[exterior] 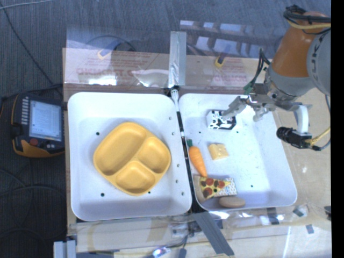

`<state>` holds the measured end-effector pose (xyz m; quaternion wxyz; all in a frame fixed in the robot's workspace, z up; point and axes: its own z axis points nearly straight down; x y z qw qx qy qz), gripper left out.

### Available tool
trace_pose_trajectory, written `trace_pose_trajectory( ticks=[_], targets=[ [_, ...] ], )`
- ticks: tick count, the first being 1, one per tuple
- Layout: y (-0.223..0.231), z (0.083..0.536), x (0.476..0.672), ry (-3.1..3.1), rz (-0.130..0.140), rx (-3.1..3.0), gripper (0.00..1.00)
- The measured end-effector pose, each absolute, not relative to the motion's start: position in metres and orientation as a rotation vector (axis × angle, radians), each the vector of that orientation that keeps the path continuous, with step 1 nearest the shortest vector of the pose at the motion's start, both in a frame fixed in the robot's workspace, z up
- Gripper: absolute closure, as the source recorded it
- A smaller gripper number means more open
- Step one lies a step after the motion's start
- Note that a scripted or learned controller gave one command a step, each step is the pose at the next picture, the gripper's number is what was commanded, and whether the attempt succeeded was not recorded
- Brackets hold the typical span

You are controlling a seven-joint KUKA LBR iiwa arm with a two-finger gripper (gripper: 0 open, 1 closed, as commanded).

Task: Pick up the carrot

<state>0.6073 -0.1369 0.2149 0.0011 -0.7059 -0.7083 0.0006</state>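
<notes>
**A:** Start with the big things. Where does everything sit?

**B:** Two white bins side by side. The left bin (75,198) carries a yellow divided plate (132,157), set near its middle. The right bin (269,160) holds the small items. The arm (301,52) reaches in from the right, over that bin's far corner.

**A:** And the gripper?

**B:** The gripper (221,121) hangs low over the far part of the right bin, a black-and-white patterned end. I cannot tell how far apart its fingers stand, nor whether anything is in them.

**A:** The carrot?

**B:** The carrot (197,160) lies against the right bin's left wall, green top pointing away, well apart from the gripper. Just beside it: a cheese wedge (218,151), a pizza slice (217,187), and a brown potato-like piece (231,202). Being tight to the wall, it probably leaves one finger little room.
</notes>
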Motion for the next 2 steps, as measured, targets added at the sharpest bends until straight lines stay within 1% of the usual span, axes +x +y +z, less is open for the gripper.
trace_pose_trajectory(
  ticks=[1, 2],
  targets=[
    [-0.059, 0.183, 0.589, -2.639, 0.001, -1.700, 0.00],
    [-0.013, 0.183, 0.506, -2.751, 0.001, -1.510, 0.00]
  ],
)
